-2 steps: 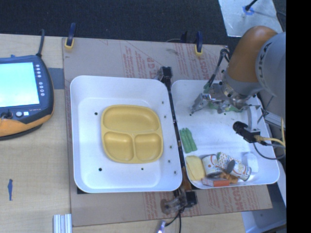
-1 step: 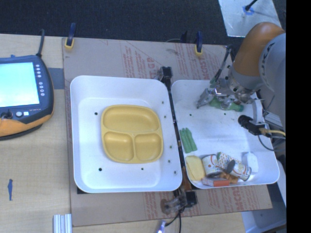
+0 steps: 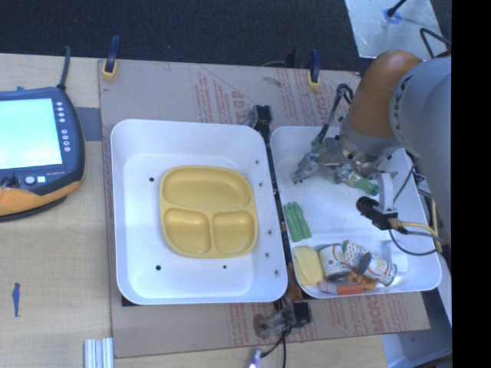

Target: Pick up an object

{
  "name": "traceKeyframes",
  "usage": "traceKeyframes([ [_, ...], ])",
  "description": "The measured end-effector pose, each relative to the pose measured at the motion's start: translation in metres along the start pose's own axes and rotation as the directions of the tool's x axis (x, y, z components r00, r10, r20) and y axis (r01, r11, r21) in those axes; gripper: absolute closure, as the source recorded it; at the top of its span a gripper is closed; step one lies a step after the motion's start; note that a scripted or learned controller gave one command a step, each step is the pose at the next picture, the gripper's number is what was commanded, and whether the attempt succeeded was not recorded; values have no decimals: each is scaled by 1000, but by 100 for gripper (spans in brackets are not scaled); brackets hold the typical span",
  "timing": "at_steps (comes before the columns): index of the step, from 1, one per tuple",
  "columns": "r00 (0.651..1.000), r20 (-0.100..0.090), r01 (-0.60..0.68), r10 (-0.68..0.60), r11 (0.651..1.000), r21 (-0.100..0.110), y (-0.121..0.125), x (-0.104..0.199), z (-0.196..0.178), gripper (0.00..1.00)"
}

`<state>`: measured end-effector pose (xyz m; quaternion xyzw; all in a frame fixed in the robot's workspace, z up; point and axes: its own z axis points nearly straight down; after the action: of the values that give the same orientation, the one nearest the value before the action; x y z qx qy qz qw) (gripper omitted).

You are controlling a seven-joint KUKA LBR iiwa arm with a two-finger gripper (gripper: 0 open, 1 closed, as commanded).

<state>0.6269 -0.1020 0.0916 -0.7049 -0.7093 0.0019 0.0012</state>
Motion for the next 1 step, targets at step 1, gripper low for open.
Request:
traceKeyframes([
  [1, 1000, -2, -3, 3, 1000, -2, 28, 1, -1, 0],
])
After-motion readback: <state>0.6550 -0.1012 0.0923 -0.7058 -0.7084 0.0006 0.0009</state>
